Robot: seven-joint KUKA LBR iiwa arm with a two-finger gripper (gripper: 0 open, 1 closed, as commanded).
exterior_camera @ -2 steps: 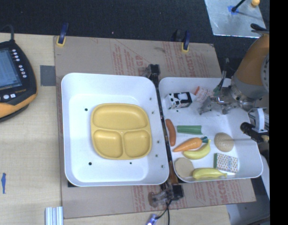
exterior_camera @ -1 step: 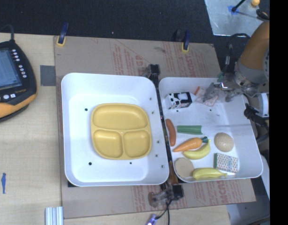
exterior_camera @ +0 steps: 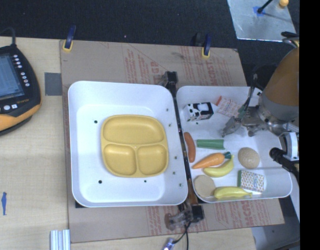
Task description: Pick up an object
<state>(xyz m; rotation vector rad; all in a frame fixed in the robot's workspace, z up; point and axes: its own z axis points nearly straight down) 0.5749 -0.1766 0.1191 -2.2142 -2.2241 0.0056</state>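
The gripper [exterior_camera: 242,123] hangs low in the right bin [exterior_camera: 284,190]; how far it's spread, I cannot tell. Just beyond its tips lies the black-and-white cow [exterior_camera: 199,111], probably light and rigid; grab across its body. Farther off lies the sausage [exterior_camera: 189,146].

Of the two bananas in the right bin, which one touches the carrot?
The upper banana, curved under the carrot and touching it. The other banana lies straighter along the bin's near edge, beside the patterned box.
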